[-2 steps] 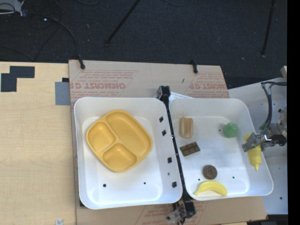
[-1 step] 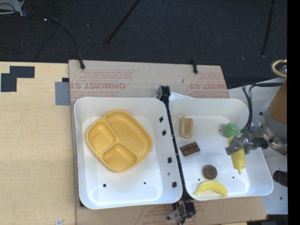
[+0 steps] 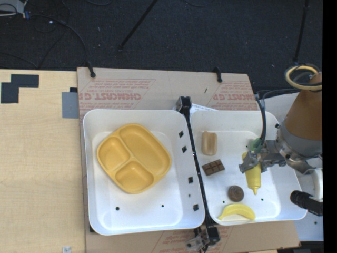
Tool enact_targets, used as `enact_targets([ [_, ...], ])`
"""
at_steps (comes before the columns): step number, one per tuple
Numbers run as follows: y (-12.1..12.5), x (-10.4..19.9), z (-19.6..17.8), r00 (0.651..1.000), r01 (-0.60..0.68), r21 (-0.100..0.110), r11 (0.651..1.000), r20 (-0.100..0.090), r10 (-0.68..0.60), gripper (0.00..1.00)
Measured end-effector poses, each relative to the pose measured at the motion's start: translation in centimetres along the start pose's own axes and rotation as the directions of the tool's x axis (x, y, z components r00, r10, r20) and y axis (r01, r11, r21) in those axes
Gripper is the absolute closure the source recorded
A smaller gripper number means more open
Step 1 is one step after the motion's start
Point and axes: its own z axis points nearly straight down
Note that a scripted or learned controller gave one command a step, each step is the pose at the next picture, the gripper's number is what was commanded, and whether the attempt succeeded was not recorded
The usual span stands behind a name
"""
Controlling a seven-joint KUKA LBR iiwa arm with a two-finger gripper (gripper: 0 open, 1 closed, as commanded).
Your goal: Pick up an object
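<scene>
In the right bin (image 3: 274, 121), a yellow bottle (image 3: 254, 176) is seen directly at the gripper (image 3: 255, 161), its tip pointing down toward the banana (image 3: 237, 212). Whether the bottle is gripped cannot be told.

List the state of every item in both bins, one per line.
Yellow divided plate: flat in the left bin, all compartments bare.
Yellow mustard bottle: in the right bin, nozzle toward the near edge, at the claw.
Tan bread piece: lying flat.
Chocolate bar: lying flat.
Brown cookie: lying flat.
Banana: lying on its side.
</scene>
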Motion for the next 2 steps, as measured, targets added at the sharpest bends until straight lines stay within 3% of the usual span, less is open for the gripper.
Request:
enact_targets([
  [2,1.4,9.9,0.6,1.000,-0.001,0.002,1.000,0.001,0.001,1.00],
])
